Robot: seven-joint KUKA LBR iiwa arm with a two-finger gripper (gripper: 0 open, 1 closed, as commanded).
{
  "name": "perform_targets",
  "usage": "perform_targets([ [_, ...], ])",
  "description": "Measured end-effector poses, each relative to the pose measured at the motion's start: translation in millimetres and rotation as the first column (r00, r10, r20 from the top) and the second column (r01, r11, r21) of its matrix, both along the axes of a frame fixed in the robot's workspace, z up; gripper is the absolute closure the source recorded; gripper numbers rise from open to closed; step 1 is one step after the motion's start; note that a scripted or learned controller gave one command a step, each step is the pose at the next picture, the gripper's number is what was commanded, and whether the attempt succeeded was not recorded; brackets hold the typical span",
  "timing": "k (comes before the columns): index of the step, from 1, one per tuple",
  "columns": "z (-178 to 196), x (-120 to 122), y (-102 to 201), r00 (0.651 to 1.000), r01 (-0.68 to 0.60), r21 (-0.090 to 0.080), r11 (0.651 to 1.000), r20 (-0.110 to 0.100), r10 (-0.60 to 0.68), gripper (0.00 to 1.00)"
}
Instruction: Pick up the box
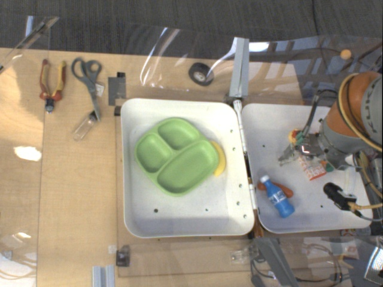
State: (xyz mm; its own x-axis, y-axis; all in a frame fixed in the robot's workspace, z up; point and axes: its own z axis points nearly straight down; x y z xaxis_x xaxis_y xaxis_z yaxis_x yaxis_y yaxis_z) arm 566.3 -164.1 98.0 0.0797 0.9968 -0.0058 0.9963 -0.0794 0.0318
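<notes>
Pincer point(294, 151) low in right bin point(263, 130), finger state impossible to tell. Just right: small box point(313, 170). Below-left: blue bottle point(279, 198). Far left: green plate point(177, 155).

The grey arm point(359, 118) enters from the right edge of the camera view, its orange band uppermost and its wrist angled downward and to the left. The gripper point(293, 151) sits at the end of the wrist, low over the right-hand bin, its tips pointing left.
</notes>
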Motion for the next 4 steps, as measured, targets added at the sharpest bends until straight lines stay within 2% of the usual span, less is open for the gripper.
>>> perform_targets([
  [1, -0.2, 4.1, -35.7, 0.999, 0.039, 0.004, 0.999, -0.001, -0.039, 0.0],
  [2, -1.3, 19.6, -36.3, 0.992, 0.125, 0.006, 0.992, -0.009, -0.125, 0.0],
  [3, -0.5, 17.4, -34.7, 0.992, 0.13, 0.004, 0.992, -0.002, -0.13, 0.0],
  [4, -1.1, 30.1, -36.5, 0.994, 0.112, 0.004, 0.994, -0.009, -0.112, 0.0],
])
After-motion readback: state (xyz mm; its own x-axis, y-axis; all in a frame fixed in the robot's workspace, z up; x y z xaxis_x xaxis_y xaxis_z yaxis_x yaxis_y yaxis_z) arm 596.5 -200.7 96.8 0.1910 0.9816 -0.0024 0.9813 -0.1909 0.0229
